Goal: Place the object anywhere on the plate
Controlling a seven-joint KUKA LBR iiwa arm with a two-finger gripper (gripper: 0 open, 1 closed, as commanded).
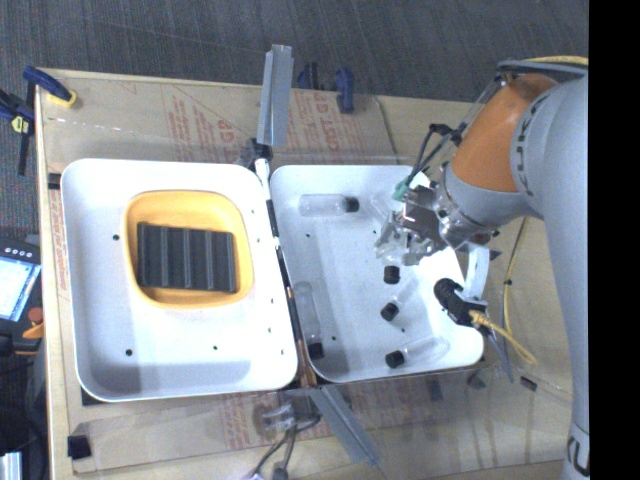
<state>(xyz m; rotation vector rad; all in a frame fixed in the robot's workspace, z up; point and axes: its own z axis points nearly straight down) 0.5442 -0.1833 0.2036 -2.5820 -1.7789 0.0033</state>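
Fixed overhead camera, slanted down, both bins [90, 268]

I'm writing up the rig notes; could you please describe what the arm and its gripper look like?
The arm is smooth grey with a rounded orange band above the wrist. Thin dark cables run beside the wrist to a metallic gripper.

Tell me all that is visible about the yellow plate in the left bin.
The plate is a rounded rectangle with a raised yellow-orange rim, plastic by its look. A dark grey ribbed rectangle fills its middle. It lies flat in the upper middle of the left bin, resting on the white floor. The gripper is over the right bin, apart from it.
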